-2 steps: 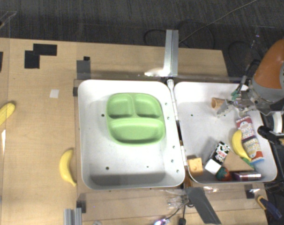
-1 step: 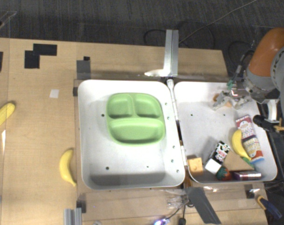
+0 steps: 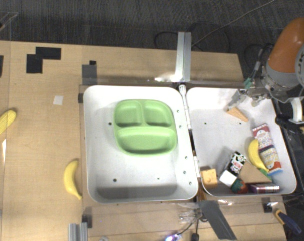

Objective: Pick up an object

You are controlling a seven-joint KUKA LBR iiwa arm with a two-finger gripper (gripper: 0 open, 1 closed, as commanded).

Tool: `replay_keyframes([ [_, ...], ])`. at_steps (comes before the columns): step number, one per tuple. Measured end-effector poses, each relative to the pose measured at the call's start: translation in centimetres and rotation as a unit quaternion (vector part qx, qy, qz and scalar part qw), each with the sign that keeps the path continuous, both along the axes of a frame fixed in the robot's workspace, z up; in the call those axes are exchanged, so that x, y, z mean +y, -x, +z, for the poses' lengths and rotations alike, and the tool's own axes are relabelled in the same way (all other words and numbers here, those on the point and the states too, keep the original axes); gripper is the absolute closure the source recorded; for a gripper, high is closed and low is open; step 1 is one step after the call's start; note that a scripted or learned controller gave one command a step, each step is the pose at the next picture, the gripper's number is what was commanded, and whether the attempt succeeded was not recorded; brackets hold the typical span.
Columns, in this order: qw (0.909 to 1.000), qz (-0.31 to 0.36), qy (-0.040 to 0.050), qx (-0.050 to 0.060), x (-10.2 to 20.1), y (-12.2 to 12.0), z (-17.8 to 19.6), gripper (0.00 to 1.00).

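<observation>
two shallow white bins sit side by side on the wooden bench (image 3: 36, 185). the left bin (image 3: 99, 179) holds a green divided tray (image 3: 144, 126) with three compartments, lying flat a little above the bin's middle, and nothing sits in the compartments. the right bin (image 3: 212, 134) carries the clutter, mostly along its lower and right sides: a tan wedge-shaped block (image 3: 237, 114) lies near the upper middle; a small carton with red and white print (image 3: 266, 147) lies along the right wall, and a yellow banana (image 3: 255, 154) rests just beside it on its left, the two touching or nearly so; below them a little black-and-white cow-patterned box (image 3: 237, 161) stands tilted next to a white cube (image 3: 227, 178); a tan cube (image 3: 208, 176) sits by the bin's lower left corner; a dark marker-like stick (image 3: 265, 188) lies along the bottom edge, with a small green piece (image 3: 237, 186) beside it. the gripper (image 3: 246, 95) hangs over the upper right part of the right bin, just above and to the right of the tan wedge; whether it is released or clenched i cannot tell, and nothing is seen between its tips. outside the bins, on the bench, a second banana (image 3: 71, 178) lies just left of the left bin, and a yellow corn cob (image 3: 2, 124) lies at the far left edge.
</observation>
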State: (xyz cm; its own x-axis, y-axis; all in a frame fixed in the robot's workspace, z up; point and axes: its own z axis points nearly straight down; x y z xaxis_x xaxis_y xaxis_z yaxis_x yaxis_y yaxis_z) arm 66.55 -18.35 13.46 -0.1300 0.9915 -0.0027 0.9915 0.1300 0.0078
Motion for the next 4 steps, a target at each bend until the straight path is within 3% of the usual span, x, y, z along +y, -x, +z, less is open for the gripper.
replay_keyframes([
  [1,0.9999,-0.011,-0.0006,0.001,1.1,-0.5,3.5,0.0],
  [2,1.0,0.009,-0.0013,0.001,-0.6,-0.6,-4.7,0.0],
  [3,1.0,-0.001,0.0,0.0,-2.2,3.0,-4.7,0.0],
  [4,0.9993,0.038,-0.0001,0.003,-0.5,-0.5,-4.7,0.0],
])
